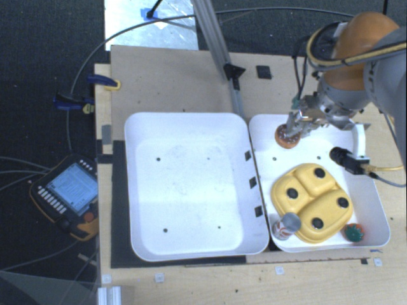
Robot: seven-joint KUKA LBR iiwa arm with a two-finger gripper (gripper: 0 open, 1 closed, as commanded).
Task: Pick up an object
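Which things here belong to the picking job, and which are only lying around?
For the job: robot hand; small round brown object; yellow lumpy plastic piece; small green ball; right white bin.
Lying about: handheld control pendant; blue clamp; left white bin.

Tan bench [178, 81] seen from above at a slant, sitting on dark carpet. Two shallow white bins side by side on it, touching along the middle edge: left bin [137, 234], right bin [264, 129]. Dark mat [117, 246] under the left bin, showing along its left and front edges. Small black square [264, 72] lying on the bench behind the right bin. Grey pole [213, 33] slanting down to the bench near the bins' back junction, black clamp [233, 72] on it. Blue and yellow clamps [102, 81] on the bench's left edge. Small white tags [278, 271] along the front edge.
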